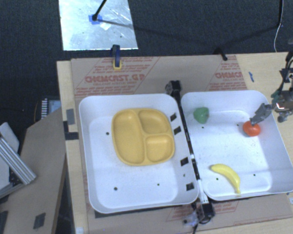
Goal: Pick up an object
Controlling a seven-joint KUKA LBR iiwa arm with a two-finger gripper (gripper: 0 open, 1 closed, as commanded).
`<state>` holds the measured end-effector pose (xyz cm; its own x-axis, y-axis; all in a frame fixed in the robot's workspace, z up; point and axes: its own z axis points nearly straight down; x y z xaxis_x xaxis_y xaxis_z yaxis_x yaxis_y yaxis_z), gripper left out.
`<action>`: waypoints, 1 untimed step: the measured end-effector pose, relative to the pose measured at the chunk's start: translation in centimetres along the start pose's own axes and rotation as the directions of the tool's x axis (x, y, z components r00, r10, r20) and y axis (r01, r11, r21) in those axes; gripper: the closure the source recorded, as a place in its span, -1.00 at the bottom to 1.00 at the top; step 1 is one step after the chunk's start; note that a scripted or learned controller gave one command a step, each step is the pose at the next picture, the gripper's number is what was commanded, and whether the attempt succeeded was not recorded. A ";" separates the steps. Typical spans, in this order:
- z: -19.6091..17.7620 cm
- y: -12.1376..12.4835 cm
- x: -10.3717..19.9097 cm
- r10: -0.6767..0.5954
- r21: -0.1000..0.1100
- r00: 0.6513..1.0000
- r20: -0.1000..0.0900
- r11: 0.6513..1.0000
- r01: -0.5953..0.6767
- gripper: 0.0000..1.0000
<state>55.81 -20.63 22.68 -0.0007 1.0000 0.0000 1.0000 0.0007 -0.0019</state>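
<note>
**Pincer at the orange-red fruit in the right bin**

The pincer (259,116) reaches in from the right edge and its tip sits just above and touching the orange-red fruit (251,129) near the right bin's (280,176) far right side; whether it is open or gripping cannot be told. A green object (201,114) and a banana (227,175) lie in the same bin. The left bin (99,193) holds a yellow divided plate (141,136).
</note>
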 end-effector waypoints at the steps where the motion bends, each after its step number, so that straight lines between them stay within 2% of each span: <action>1: 4.2 0.0 0.1 -0.001 0.000 1.000 0.000 1.000 0.001 -1.00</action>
<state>55.79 -20.50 18.50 -0.0014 1.0000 0.0003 1.0000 0.0014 -0.0015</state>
